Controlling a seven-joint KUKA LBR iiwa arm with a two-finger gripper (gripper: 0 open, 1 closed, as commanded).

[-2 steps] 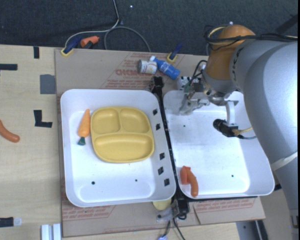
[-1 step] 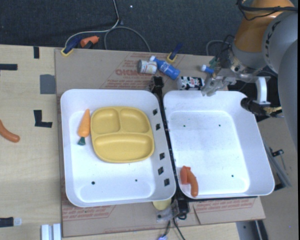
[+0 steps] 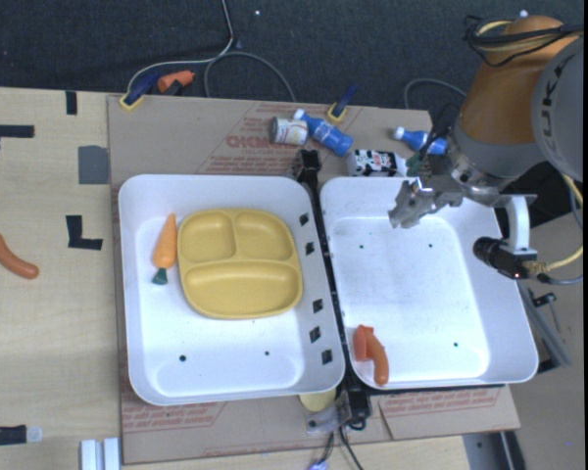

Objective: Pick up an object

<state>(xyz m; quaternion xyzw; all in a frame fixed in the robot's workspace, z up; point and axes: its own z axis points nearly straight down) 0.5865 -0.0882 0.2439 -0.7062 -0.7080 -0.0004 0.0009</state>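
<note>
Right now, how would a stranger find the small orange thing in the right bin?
Start at the right bin, the one nearer the arm. Go to its near-left corner: the orange piece lies alone there. The carrot lies in the left bin beside a yellow plate.

The scene is evenly and fairly brightly lit from above, with no strong single beam. The two white bins point(image 3: 137, 262) are the brightest areas and come close to washing out, so their rims lose detail. Shadows are soft and short: a faint one lies under the yellow plate point(image 3: 240, 262), and a dim one under the arm point(image 3: 514, 96) on the right bin's far wall. The dark floor at the far side shows grain. The picture is low in resolution and a little soft throughout; small items at the far edge are blurred. Straight edges stay nearly straight.
</note>
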